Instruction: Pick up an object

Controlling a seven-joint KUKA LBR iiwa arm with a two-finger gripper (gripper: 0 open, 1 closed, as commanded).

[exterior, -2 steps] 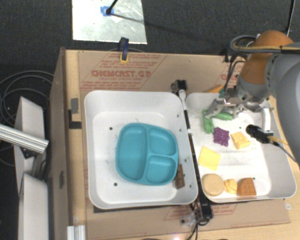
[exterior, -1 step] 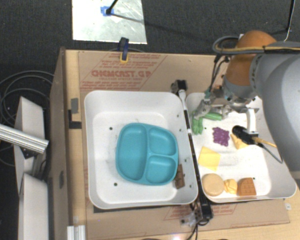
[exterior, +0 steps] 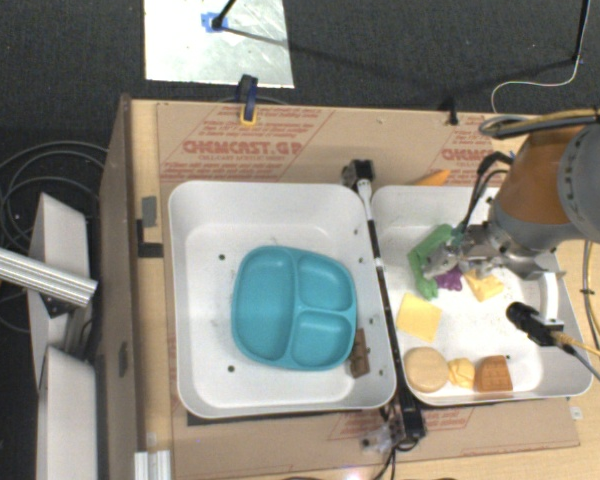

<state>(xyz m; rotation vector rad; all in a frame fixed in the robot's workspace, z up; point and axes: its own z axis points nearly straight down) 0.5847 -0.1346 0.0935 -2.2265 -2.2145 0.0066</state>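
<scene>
My gripper (exterior: pixel 448 264) is low in the right bin (exterior: pixel 565 368), near its back left part. Right under and beside it lie a green piece (exterior: pixel 427 249) and a small purple piece (exterior: pixel 450 282). A yellow chunk (exterior: pixel 485 287) sits just right of the purple one. A flat yellow square (exterior: pixel 418 318) lies in front of the gripper. Along the bin's front edge are a round tan biscuit (exterior: pixel 427 369), a small yellow lump (exterior: pixel 462 372) and a brown square block (exterior: pixel 493 373). Whether anything is gripped is hidden.
The left bin (exterior: pixel 195 268) holds a blue divided plate (exterior: pixel 293 307) and a small brown piece (exterior: pixel 360 352) by its right wall. An orange item (exterior: pixel 435 178) lies on the cardboard behind the right bin. The arm (exterior: pixel 550 193) comes in over the right bin's back right.
</scene>
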